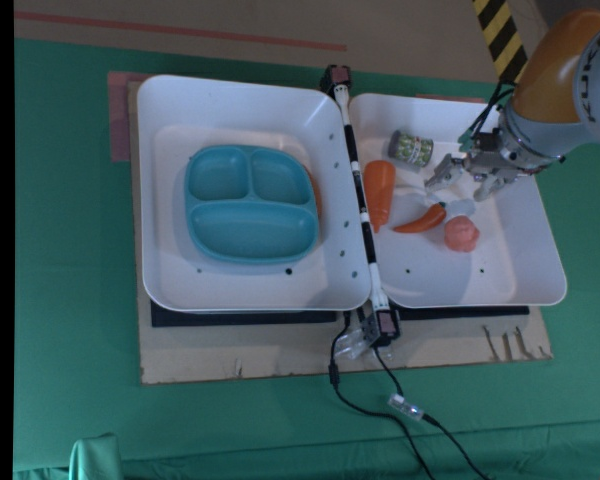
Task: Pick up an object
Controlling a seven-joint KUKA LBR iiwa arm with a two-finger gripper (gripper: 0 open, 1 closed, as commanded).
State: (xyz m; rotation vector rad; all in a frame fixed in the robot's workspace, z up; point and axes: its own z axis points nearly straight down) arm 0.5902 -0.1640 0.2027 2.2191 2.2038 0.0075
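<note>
In the right bin (520,268) lie an orange carrot (379,192), a small jar with a green patterned label (412,149), a slim orange chili pepper (422,221) and a round pink-red fruit (461,234). My gripper (463,182) hangs over the upper middle of this bin, right of the jar and just above the pepper and the fruit. Its fingers are spread open with nothing between them. A small pale object (461,206) lies just below the fingertips.
The left bin (170,118) holds a teal divided plate (250,204). A black-and-white rod (357,178) runs along the seam between the bins. Cables (380,398) trail off the front of the bench onto the green mat.
</note>
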